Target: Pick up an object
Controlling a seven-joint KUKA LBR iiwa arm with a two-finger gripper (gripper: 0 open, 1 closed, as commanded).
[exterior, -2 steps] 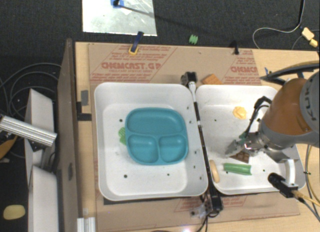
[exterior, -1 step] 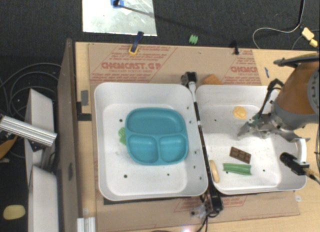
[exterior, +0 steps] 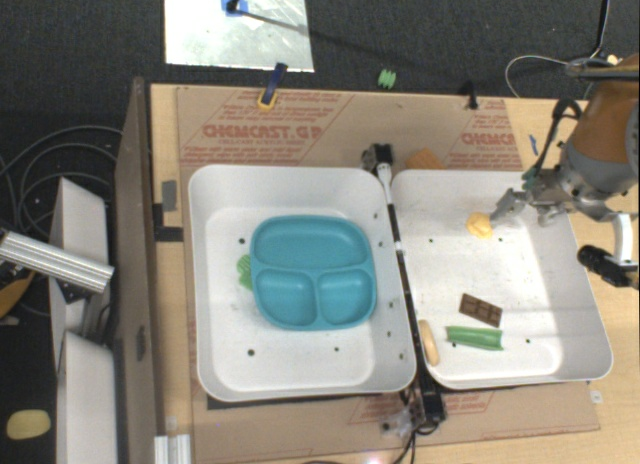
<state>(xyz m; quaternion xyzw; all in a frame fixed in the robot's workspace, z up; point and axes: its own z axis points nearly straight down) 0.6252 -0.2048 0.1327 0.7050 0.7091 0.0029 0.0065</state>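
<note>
gripper (exterior: 512,204) upper right of frame, over right bin (exterior: 560,357) | jaw state: cannot tell | yellow piece (exterior: 480,224) just left of it, apart, on bin floor

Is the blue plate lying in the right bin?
No, the blue plate lies in the left bin.

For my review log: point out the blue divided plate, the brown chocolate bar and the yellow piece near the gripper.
blue divided plate (exterior: 312,242), camera view, large upper compartment.
brown chocolate bar (exterior: 480,309), camera view, middle.
yellow piece (exterior: 480,224), camera view, centre.
</note>
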